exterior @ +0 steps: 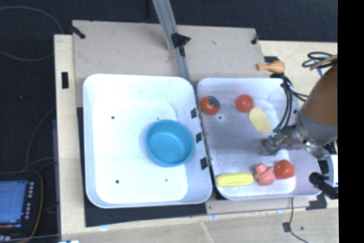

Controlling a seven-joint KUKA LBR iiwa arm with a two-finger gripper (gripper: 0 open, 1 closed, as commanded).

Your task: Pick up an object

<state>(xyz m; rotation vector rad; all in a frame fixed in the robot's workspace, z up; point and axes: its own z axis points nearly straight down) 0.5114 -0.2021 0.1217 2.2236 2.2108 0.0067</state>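
Grey metal of the gripper [272,144] hangs low over the right bin [227,128], just above the red ball [284,169] and the pink toy [263,174] near that bin's front right corner. Whether its jaws are released or clenched cannot be told from the camera view, and nothing is seen between them.

Procedure for the step in hand, as judged from this view:
1. Choose one target. The red ball and the pink toy touch each other, so a descent between them risks pushing both aside.
2. Centre the jaws over the chosen item before lowering (the ball is likely to roll if struck off-centre).
3. Stay clear of the bin wall, which stands close to both items.

Contents of the right bin: a tomato-like toy [209,105] and a second red ball [244,103] at the back, a pale yellow oblong piece [260,120] beside them, and a yellow corn cob [234,180] along the front edge.

Contents of the left bin [114,99]: one blue bowl [169,142], upright, near the middle.
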